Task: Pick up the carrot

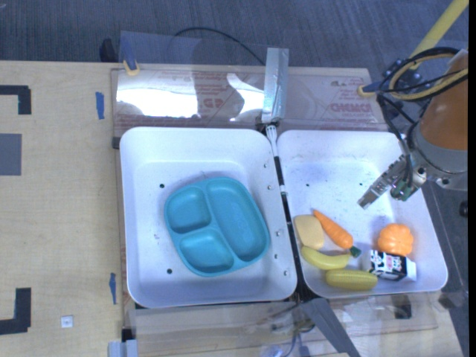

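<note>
The carrot (333, 229) is orange with a small green end and lies slanted in the right bin (335, 158), near its front. It rests against a pale yellow piece (310, 231) on its left and sits above a banana (325, 259). My gripper (374, 193) hangs over the right bin, up and to the right of the carrot and apart from it. Nothing shows in its grasp.
An orange fruit (395, 239) and a black-and-white carton (390, 265) sit right of the carrot. A yellow-green piece (351, 279) lies at the bin's front. The left bin (141, 169) holds a blue divided plate (216, 225). Cables (405, 76) loop at the back right.
</note>
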`<action>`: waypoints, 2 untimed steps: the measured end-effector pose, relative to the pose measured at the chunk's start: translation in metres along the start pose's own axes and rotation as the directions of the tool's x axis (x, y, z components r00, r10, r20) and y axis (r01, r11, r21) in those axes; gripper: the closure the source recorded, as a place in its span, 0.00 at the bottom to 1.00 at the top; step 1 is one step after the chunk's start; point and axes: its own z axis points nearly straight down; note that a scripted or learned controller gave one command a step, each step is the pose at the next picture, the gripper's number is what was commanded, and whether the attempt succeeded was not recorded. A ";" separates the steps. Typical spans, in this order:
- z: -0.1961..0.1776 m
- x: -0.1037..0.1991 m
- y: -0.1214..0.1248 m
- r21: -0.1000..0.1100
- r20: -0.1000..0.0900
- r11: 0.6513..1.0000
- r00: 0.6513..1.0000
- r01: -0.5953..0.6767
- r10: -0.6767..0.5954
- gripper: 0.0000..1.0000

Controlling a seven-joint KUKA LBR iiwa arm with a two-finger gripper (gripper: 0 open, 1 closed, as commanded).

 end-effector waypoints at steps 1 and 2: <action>0.000 0.000 0.000 0.001 0.000 1.000 1.000 0.000 0.000 0.00; 0.113 0.037 -0.015 -0.005 0.008 0.996 0.996 0.092 -0.092 0.00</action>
